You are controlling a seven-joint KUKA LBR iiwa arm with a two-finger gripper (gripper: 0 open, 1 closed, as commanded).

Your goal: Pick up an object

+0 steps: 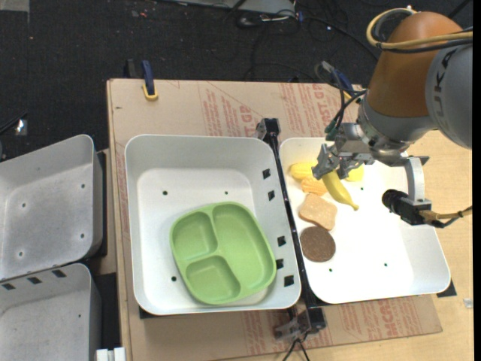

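Observation:
My gripper (336, 171) hangs over the back left of the right bin (391, 277). A yellow banana (342, 192) sticks out from between its fingers, slanting down to the right, and the fingers are shut on its upper end. Under and beside it lie a yellow corn-like piece (300, 172) and another yellow piece (355, 174). A slice of toast (318, 212) and a round brown cookie (318, 244) lie nearer the front, along the bin's left side.
The left bin (150, 164) holds a green divided plate (221, 254). A black divider (282, 201) runs between the bins. A black cable part (402, 205) from the arm hangs over the right bin's right side. A white tray (45, 201) lies at far left.

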